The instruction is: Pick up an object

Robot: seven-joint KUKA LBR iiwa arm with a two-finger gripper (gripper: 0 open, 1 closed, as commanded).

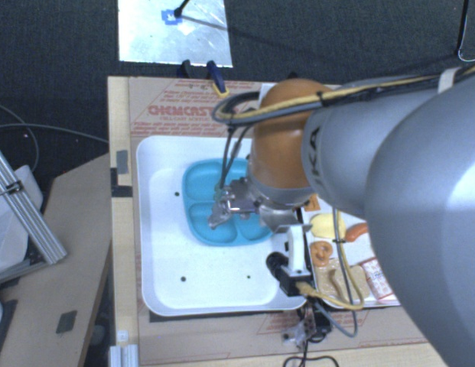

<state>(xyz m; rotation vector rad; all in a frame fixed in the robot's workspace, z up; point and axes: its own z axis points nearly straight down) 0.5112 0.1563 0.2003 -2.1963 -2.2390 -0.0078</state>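
Robotics lab, grey arm (390, 174) in from 3 o'clock, white bin (164, 281) on cardboard-topped desk (176, 105), aluminium framing (23, 212) at 9 o'clock, dark carpet (53, 44)

Slanted overhead view of both bins (157, 205)

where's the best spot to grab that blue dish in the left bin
Probably the blue dish's raised rim on its left edge, coming straight down from above. It lies flat and shallow in the left bin, so only the rim offers an edge to pinch; the right side sits under the hand.
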